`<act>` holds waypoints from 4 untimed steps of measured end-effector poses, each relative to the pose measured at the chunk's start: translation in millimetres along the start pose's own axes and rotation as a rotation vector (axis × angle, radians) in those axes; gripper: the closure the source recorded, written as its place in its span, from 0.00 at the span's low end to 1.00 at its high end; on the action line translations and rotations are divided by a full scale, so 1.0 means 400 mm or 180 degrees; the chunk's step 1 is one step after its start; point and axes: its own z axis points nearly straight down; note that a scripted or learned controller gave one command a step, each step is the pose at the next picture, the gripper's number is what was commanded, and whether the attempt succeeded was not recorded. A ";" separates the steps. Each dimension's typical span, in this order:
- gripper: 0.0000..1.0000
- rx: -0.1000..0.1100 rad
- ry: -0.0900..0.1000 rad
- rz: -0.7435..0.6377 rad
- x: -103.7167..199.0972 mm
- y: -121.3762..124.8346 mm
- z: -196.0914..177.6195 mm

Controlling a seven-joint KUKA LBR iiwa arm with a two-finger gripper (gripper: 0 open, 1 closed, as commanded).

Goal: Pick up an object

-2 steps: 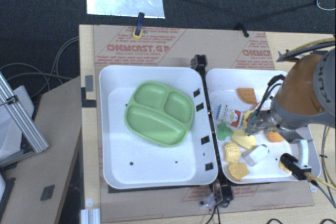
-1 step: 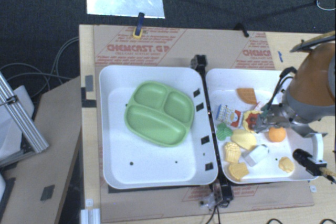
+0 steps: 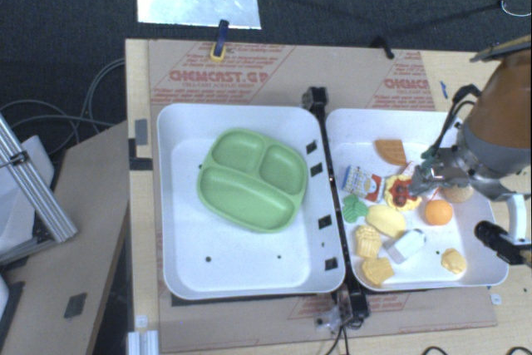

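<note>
I see 2 white bins side by side on the bench. The left bin (image 3: 179, 262) holds a green tray (image 3: 252, 179) with 3 compartments, lying flat near the bin's middle. The right bin (image 3: 353, 133) carries the loose clutter. The arm (image 3: 503, 116) reaches in from the right, and its gripper (image 3: 418, 179) sits low over the middle of that bin, right at a red toy (image 3: 400, 192). I cannot tell whether anything is held.

Near the gripper: an orange ball (image 3: 438, 213) just to its right, a brown wedge (image 3: 391, 150) toward the far wall, and a striped packet (image 3: 362, 181) to the left. A yellow lemon (image 3: 386, 220) lies below the red toy, with a green piece (image 3: 354, 208) beside it. 3 yellow pieces sit along the near wall, one of them (image 3: 453, 261) near the right corner. A white block (image 3: 407, 245) rests between them.
</note>
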 end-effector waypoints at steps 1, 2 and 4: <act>1.00 0.0001 -0.0001 0.0001 0.000 0.004 -0.053; 1.00 0.0010 0.0008 -0.0012 0.118 0.026 -0.037; 1.00 0.0007 0.0009 -0.0018 0.387 0.088 -0.046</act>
